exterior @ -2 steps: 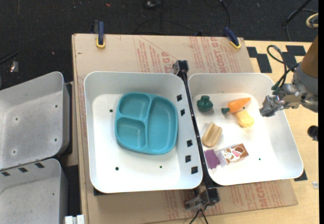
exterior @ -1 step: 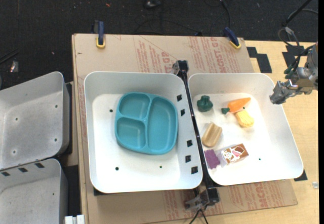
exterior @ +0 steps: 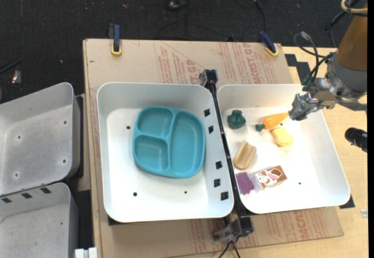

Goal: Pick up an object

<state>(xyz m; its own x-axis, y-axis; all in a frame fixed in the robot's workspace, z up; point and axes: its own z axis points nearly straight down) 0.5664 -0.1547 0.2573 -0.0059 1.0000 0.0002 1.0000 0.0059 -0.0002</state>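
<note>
My gripper (exterior: 299, 109) hangs over the upper right part of the right bin (exterior: 327, 152), just right of an orange toy carrot (exterior: 274, 121) with a green end. A yellow piece (exterior: 283, 136) lies just below the carrot. Further left in the same bin sit a small dark green object (exterior: 235, 119) and a tan bun-shaped piece (exterior: 245, 155). Near the bin's front lie a purple piece (exterior: 243, 182) and a small printed packet (exterior: 270, 177). The arm's grey wrist and orange band come in from the right edge.
The left bin (exterior: 111, 134) holds a teal divided plate (exterior: 169, 141). A black divider with clamps (exterior: 221, 146) runs between the bins. Both bins rest on a cardboard sheet (exterior: 175, 58). White trays (exterior: 35, 134) lie at the far left.
</note>
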